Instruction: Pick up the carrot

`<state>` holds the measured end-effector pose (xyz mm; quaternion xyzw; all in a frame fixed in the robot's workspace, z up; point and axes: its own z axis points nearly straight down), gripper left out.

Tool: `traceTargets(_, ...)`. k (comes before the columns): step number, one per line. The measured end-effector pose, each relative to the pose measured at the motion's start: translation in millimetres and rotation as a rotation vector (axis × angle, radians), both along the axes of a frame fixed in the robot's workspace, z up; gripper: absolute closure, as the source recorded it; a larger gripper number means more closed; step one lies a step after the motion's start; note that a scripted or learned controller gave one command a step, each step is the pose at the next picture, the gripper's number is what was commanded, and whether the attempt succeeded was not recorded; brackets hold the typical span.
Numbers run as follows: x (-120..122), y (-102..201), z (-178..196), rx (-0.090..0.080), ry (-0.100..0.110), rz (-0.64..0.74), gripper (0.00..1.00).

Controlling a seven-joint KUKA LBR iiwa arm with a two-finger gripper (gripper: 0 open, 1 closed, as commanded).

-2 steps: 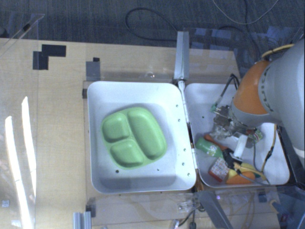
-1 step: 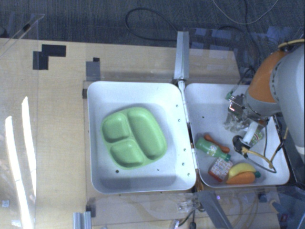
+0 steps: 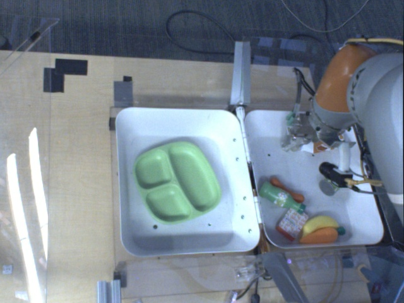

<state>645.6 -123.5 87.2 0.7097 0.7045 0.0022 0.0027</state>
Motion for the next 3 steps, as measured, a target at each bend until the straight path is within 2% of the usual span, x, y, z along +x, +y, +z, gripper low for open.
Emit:
traceTargets(1, -39, 24, 1, 0.001, -0.003, -0.154, 1.0)
traceTargets(2, -128, 25, 2, -0.006, -0.011, 0.155, 1.0)
traceTargets(3, -131, 79, 98, 0.003, 0.003, -0.371, 1.0)
